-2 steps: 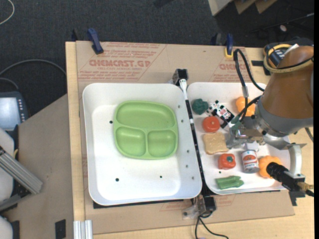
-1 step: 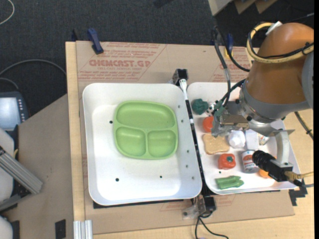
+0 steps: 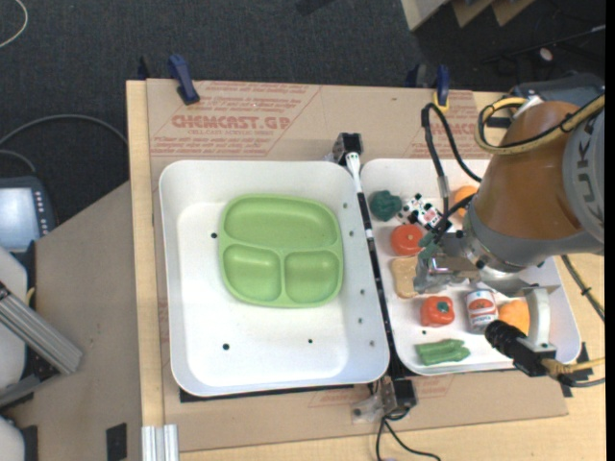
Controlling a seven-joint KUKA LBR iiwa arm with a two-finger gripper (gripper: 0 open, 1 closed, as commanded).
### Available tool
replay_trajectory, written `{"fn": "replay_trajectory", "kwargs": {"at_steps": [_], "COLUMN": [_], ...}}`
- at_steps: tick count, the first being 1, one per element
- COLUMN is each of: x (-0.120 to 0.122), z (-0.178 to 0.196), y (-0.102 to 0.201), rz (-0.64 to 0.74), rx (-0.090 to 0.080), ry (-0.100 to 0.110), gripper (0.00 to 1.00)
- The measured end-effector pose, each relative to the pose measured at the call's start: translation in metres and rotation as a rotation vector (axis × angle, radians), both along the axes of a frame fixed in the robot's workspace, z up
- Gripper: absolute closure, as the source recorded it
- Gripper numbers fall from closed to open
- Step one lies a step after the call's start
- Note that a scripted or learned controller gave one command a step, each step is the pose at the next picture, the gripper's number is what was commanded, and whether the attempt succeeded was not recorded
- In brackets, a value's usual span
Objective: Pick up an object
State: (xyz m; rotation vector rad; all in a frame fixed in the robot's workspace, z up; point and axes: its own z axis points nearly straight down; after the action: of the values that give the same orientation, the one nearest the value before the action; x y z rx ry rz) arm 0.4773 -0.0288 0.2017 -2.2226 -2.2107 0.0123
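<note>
Brown bench [image 3: 288,113], two white bins [image 3: 192,257], dark carpet [image 3: 240,17]; blue clamps [image 3: 183,77]

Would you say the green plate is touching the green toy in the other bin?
Apart. The camera view shows the green plate in the left bin, the green toy in the right, bin walls between.

Two white bins [image 3: 183,257] — one green divided plate [image 3: 282,249], roughly nine small toy items [image 3: 437,311].

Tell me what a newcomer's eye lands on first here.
First, the green divided plate, alone in the middle of the left bin. Next, the grey and orange arm reaching over the right bin, where small toys crowd together, among them a red tomato and a green pod.
</note>
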Motion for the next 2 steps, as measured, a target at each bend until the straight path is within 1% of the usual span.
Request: {"fn": "replay_trajectory", "kwargs": {"at_steps": [1,2], "x": [0.0025,0.0031], "z": [0.0149,0.0248], "y": [0.0024,0.0025], "rz": [0.004,0.004], "rx": [0.0,0.0], "ry": [-0.013,-0.015], "gripper": [1.0,1.0]}}
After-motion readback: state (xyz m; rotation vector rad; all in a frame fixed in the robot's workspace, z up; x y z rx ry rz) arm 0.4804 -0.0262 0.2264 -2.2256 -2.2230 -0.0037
